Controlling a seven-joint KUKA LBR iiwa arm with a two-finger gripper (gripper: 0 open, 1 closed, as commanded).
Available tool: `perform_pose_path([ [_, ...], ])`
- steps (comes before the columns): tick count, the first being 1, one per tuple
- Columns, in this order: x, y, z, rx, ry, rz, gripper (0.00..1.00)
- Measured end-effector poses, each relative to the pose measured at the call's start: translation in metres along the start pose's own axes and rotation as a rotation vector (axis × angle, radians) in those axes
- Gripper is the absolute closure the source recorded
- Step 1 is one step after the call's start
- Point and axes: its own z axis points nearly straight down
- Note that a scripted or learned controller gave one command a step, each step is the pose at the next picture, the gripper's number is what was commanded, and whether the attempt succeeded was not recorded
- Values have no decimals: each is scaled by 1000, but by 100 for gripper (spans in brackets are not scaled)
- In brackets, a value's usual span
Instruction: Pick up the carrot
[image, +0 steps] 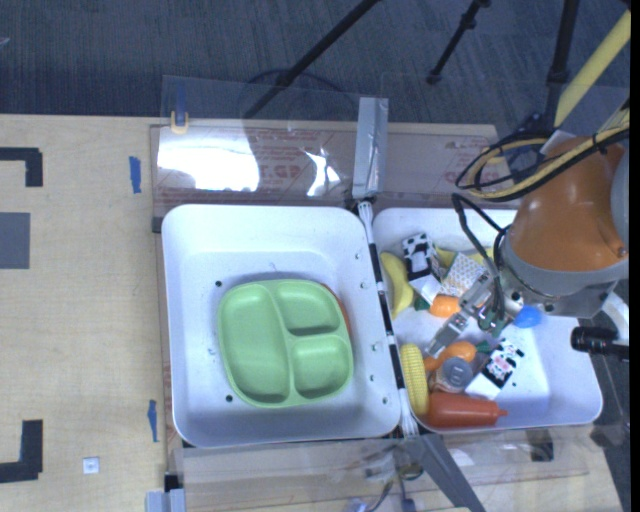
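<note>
In the right bin (570, 400), an orange, carrot-like piece (446, 306) lies just left of the gripper. A second round orange item (462, 353) sits right below it, partly covered by a grey round part. A longer red-orange item (465, 408) rests along the bin's front wall. My gripper (452, 335) reaches down and left from the orange-banded wrist (565, 220), low over these orange items. From above I cannot make out anything held in it.
The right bin also holds a yellow banana (397, 285), a corn cob (413, 378), a blue item (528, 318) and black-and-white tagged blocks (417, 250). The left bin (190, 240) holds a green divided plate (288, 340). Cables and stand legs cross behind the bins.
</note>
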Motion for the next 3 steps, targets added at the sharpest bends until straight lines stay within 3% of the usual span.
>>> perform_pose_path([
  [1,-58,-35,83,-10,-10,38,0],
  [2,-82,-7,98,0,-3,-235,0],
  [3,-29,-68,49,0,1,-213,0],
])
